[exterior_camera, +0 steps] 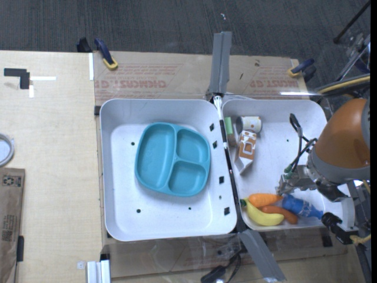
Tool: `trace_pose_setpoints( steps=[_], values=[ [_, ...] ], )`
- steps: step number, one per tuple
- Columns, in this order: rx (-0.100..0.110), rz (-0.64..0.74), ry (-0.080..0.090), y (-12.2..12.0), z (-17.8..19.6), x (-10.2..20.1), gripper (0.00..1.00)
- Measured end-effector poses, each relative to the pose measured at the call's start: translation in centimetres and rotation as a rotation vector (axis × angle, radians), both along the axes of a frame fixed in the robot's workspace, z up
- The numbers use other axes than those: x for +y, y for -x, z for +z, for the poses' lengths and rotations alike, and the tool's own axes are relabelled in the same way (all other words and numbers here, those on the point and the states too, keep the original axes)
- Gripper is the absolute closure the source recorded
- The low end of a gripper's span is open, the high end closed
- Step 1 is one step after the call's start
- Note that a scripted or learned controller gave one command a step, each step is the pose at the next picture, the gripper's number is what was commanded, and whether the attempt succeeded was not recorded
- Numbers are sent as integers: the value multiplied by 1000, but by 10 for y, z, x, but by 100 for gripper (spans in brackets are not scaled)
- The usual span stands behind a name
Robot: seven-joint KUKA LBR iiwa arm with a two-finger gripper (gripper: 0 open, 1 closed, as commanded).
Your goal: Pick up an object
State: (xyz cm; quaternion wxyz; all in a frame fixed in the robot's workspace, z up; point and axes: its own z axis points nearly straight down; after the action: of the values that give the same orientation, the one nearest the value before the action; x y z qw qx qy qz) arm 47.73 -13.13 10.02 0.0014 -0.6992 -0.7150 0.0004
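Your arm [347, 137] is reaching in from the right, its orange band sitting over the right bin [277, 102]. The hand [288, 184] is hanging low inside that bin, just above and beside the cluster at the near edge. You cannot tell from this angle how wide the hand is standing, and nothing is showing between its tips, so no grasp is confirmed.

Objects in the right bin: a yellow banana [262, 216] is lying at the front left corner, an orange carrot [266, 200] is resting against its upper side, a second orange-red piece [281, 212] is lying just behind the banana, and a blue object [297, 205] is lying right of them, close under the hand. Further back, a small white cup [251, 124] is lying on its side near the divider, an orange-and-white carton [247, 149] is lying just in front of it, and a green stick [228, 128] is lying along the left wall.

The left bin [118, 217] is holding a teal divided plate [173, 158], three compartments, roughly centred.

On the tabletop [47, 158], left side, a tape roll [5, 150] is sitting at the edge.
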Motion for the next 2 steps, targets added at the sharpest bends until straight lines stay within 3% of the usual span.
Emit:
trace_pose_setpoints(
  steps=[1,2],
  values=[
    [-3,-1,4,-1,1,-2,0],
    [-1,-4,2,-1,9,-1,100]
  ],
)
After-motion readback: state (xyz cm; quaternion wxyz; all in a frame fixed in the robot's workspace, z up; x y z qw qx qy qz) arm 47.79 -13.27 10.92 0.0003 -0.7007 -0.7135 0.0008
